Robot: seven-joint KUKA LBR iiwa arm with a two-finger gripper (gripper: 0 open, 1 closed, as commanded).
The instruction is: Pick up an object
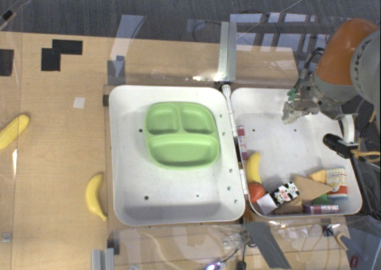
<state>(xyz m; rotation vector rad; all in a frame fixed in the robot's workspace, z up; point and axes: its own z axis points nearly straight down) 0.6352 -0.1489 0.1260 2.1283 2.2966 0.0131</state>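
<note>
Wooden bench [53, 161] carries two white bins. Over the right bin [280, 149], near its far edge, hangs the hand [296, 109]; can't tell how far open it is, and nothing is visibly gripped. Objects sit piled at that bin's near edge: a banana [254, 167], tomato [256, 192], cardboard wedge [311, 187]. Left bin [128, 143] has a green divided plate [181, 134].
</note>
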